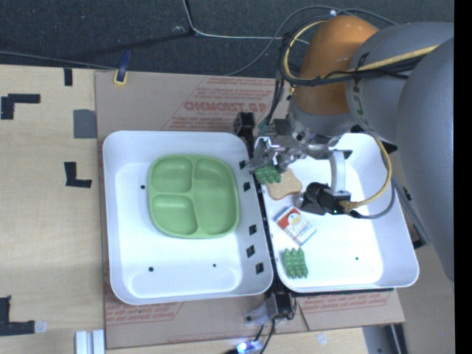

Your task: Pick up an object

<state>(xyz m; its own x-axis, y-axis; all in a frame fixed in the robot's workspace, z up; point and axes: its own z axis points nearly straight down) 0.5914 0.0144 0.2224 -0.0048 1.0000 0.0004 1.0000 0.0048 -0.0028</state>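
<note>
My gripper (270, 165) hangs low over the near-left part of the right bin (372, 268), close to the wall between the two bins. A small green piece (269, 175) sits right at its fingertips, and whether it is held I cannot tell. A tan toast-like piece (283, 186) lies just below it, touching the green piece. A small white and red box (296, 225) lies further toward the front. A green ridged toy (295, 262) rests near the front edge of that bin.
The left bin (125, 220) holds a green divided plate (194, 196). Black clips (253, 231) run along the wall between the bins. The arm's orange band (335, 46) and cables (369, 198) hang over the back of the right bin.
</note>
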